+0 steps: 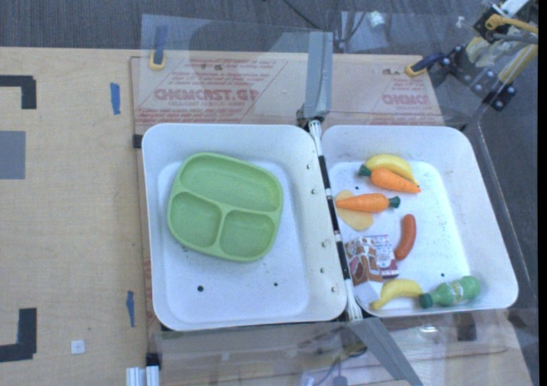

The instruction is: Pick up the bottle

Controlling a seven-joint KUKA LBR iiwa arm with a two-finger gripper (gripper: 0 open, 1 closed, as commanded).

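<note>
Camera view puts the small green plastic bottle [451, 292] lying beside a yellow banana [397, 291]; approach across its width. Claw state: cannot tell.

A single fixed camera looked down at a slant on both white bins [162, 205] from above the bench [60, 205].
</note>
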